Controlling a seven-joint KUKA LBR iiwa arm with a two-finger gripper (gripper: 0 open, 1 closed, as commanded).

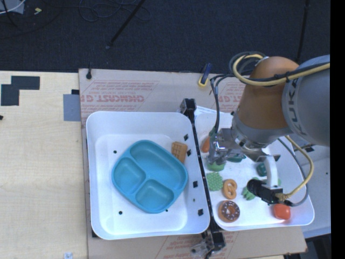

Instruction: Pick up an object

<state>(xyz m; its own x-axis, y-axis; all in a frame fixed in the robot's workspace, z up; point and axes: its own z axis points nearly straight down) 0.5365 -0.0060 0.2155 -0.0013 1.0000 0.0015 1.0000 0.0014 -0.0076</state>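
Starting big: grey arm (280,101) reaching in from the right, orange band up top, hanging over the right bin (253,216). Beside it the left bin (91,171), taken up mostly by a blue divided plate (148,176), well apart from the action.

Down to the gripper (216,156), low at the right bin's left side, hard by the wall between the bins. Spread or pressed together? Cannot tell from this angle, and nothing seen pinched.

Now the crux: a small green piece (215,166) just on the near side of the gripper, touching or all but, partly tucked under it. Likeliest target, going by closeness. No clear long axis to line up on, too little of it showing.

Nearer again, a green waffle-like square (215,182), then a pretzel (229,188) to its right and a chocolate donut (229,211) nearest of all. Red tomato (281,211) well off to the right.

Probably calls for a short drop, with barely a nudge toward the near side.
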